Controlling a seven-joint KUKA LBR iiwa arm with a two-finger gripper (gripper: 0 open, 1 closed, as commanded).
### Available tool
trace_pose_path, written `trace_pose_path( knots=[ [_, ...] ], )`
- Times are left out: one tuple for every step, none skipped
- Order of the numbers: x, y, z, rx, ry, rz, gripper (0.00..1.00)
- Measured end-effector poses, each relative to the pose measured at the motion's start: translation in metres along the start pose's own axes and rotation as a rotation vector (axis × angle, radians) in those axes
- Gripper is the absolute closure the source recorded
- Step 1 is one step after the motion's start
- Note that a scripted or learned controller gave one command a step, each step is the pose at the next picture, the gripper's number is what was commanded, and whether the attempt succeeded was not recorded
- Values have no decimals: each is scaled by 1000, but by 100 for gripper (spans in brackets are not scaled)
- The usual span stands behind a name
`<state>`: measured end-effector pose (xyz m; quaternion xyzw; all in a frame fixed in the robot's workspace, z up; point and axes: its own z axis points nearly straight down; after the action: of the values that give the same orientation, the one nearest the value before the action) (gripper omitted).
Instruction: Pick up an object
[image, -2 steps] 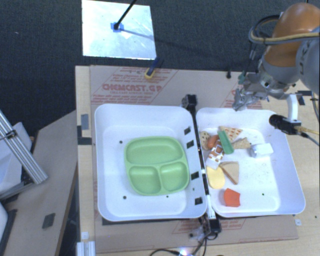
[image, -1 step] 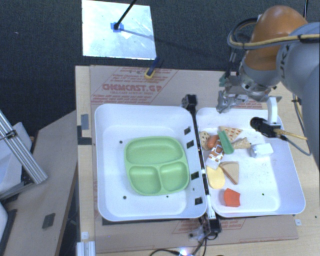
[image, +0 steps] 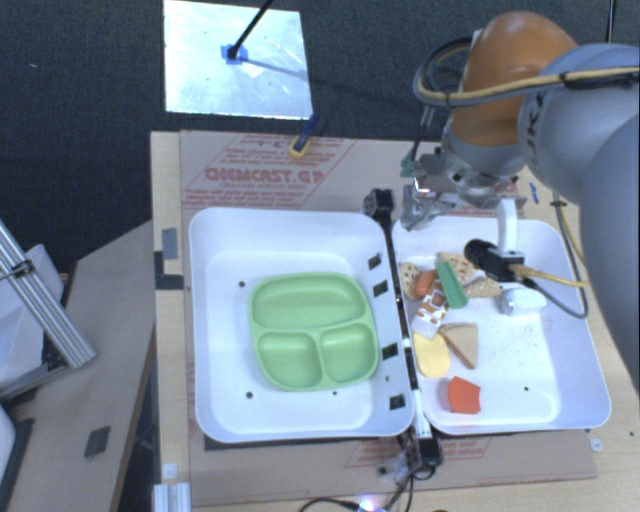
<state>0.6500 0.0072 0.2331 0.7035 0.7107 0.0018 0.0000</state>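
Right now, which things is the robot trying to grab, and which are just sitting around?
For the job:
- claw, above the right bin's back edge
- toy food pile in the right bin
- yellow piece
- orange block

Just lying about:
- green divided plate in the left bin
- shiny sheet behind the bins

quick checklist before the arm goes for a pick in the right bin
1. Objects present in the right bin: ok. A pile of play food lies along its left side, including an orange block, a yellow piece and a brown wedge.
2. Gripper over the target bin: ok, it hangs at the bin's far left corner.
3. Gripper above a chosen item: not ok, the pile sits nearer the camera than the gripper.
4. Finger opening: cannot tell.
5. An isolated item for an easy pick: ok, the orange block lies apart from the rest.
6. Green divided tray out of the way: ok, it is in the left bin.
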Motion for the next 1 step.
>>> trace_pose_path(
  knots=[
    [58,4,-5,-1,0,-1,100]
  ],
)
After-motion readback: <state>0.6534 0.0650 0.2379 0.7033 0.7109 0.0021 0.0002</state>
